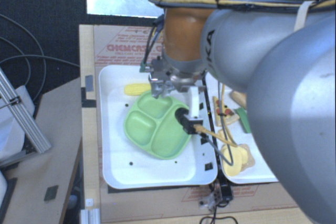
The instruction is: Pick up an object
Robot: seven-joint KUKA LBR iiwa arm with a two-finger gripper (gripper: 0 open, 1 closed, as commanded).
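The tool (160, 91) hangs over the stiff, light green plate (156, 127) (3 compartments) at frame centre, its opening impossible to tell; the thin rim looks graspable.

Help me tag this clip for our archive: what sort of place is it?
Probably a robotics lab bench: a grey arm reaches over two white bins, loose cables trail around, and toy-like items such as a green divided plate lie inside.

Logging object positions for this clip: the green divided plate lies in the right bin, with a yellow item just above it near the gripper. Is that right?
Not quite. The camera view shows the green divided plate lying in the left bin, not the right one. The rest holds: a yellow item sits just above the plate, near the gripper.
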